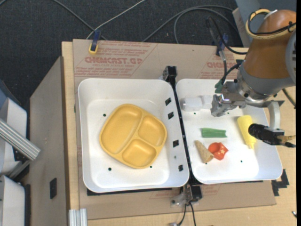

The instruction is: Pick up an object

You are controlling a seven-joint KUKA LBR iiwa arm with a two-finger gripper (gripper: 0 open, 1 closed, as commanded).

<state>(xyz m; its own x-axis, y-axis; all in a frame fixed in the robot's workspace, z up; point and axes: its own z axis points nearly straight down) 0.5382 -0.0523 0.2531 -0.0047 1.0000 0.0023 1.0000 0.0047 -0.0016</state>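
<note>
The main risk is a miss. The gripper [220,108] hangs in the upper part of the right bin [235,175], between a pale block [191,102] just to its left and a green strip [214,133] just below it in the frame, so a straight descent may land on bare floor between them. The strip lies flat and thin and could slide away instead of lifting. The red piece [217,150] and tan wedge [203,151] touch each other lower down, so a grab there could catch both or knock one aside. Whether the gripper is released or clenched cannot be told, and nothing is visibly held. The strip, the likeliest target, is a short bright green bar lying level across the bin's middle. A yellow piece [244,126] lies to its right.
</note>
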